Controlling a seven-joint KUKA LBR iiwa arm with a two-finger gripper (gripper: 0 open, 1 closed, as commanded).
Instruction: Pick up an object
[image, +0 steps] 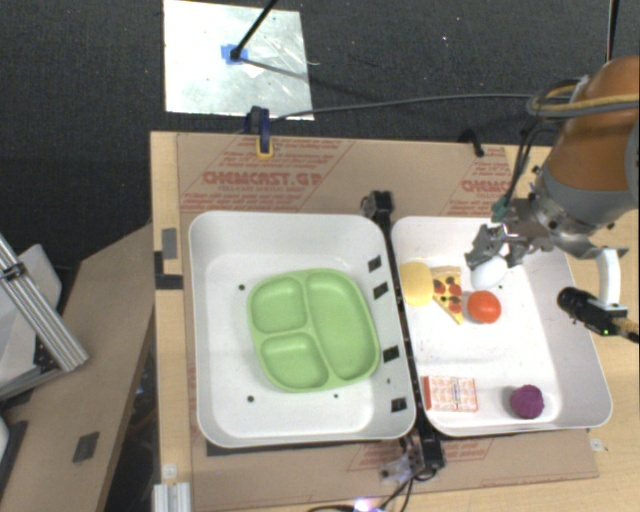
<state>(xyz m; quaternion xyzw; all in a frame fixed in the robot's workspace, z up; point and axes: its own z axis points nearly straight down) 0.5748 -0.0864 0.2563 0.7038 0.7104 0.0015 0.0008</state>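
1. The gripper (492, 252) is hanging over the right bin (570, 330), up around its 12 o'clock. It's pinching a white object (488, 270) between its fingers.
2. A tomato (484, 307) is sitting just at 6 o'clock of the white object.
3. A pizza slice (448, 291) and a lemon (414, 283) are lying at 9 o'clock of the tomato.
4. A green tray (312, 330) is sitting in the left bin (230, 250).

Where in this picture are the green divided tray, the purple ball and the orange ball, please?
green divided tray (312, 329): camera view, on the ridge where its compartments meet.
purple ball (527, 401): camera view, middle of its top.
orange ball (484, 307): camera view, middle of its rounded top.
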